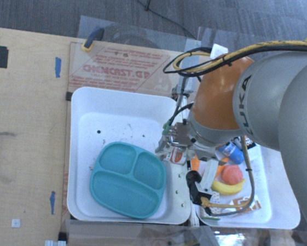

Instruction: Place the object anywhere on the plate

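A teal divided plate point(129, 180) lies flat in the left white bin point(88, 112). My gripper point(172, 145) hangs under the orange wrist band, just past the plate's upper right corner and over the wall between the two bins. A small red and white piece point(178, 156) shows right beneath it; whether it is gripped cannot be told. The arm hides much of the right bin point(281, 214).
Toy foods lie in the right bin: a yellow banana point(228, 186), a red-orange ball point(233, 173), a blue piece point(233, 152) and a small orange piece point(194, 164). A cable point(246, 199) loops over them. A lettered board point(121, 69) lies behind the left bin.
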{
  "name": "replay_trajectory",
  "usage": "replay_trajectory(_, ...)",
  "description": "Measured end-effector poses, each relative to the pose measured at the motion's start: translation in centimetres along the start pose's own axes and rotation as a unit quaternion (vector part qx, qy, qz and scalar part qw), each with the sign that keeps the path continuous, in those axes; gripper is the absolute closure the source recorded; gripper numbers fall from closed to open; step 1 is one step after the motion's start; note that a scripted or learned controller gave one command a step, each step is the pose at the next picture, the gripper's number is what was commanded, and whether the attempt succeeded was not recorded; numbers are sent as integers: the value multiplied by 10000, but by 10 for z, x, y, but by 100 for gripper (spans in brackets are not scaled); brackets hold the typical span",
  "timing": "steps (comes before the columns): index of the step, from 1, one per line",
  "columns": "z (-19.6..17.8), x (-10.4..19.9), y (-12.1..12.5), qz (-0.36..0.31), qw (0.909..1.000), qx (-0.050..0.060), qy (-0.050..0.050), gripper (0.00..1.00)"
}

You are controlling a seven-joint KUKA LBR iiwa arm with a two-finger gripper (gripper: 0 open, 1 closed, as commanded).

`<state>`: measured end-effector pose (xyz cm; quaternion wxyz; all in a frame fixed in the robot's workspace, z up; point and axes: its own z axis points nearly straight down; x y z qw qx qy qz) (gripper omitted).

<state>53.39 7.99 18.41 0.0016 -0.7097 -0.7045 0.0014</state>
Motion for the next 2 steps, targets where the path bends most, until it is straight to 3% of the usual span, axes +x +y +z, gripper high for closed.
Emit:
replay_trajectory(1, -17, 51, -23, -953, 9954, -2, -2, 100)
replay_trajectory(2, -17, 50, -23, -944, 9955, -5, -2, 0)
